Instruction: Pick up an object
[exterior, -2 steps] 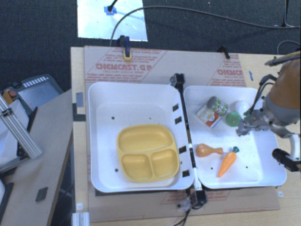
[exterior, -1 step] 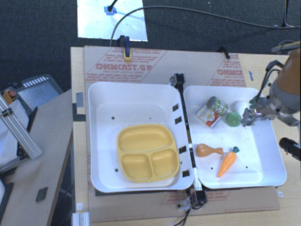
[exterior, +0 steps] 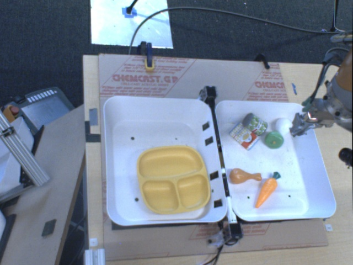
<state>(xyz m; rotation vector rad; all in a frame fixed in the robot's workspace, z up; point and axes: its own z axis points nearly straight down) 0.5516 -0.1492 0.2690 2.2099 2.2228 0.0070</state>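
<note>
Over the right bin's (exterior: 322,203) far right rim, the tool (exterior: 300,125) sits at the end of the grey arm (exterior: 336,101), which enters from the right edge of the view. Whether the tool is spread or pressed together cannot be told at this resolution; nothing is visibly pinched by it. Nearest object to the tool: a small white ball (exterior: 282,125), just beside it on the left, lying on the bin floor. Touching or almost touching the ball on its near-left side is a green round object (exterior: 274,140). Left of that, a small can with a printed label (exterior: 248,131) lies tilted on its side in the far-left part of the same bin. Nearer the camera, well apart from the tool, an orange-tan gourd-shaped toy (exterior: 244,175) lies by the bin's left wall, and a toy carrot (exterior: 267,191) with a green top lies just to its right, tip pointing toward the near edge. All five objects rest on the bin floor. The left bin (exterior: 118,148) holds a yellow three-compartment tray (exterior: 173,178), sitting flat toward its near side. Both bins rest on a cardboard sheet (exterior: 182,76) with red printing, on the surface (exterior: 91,81).
</note>
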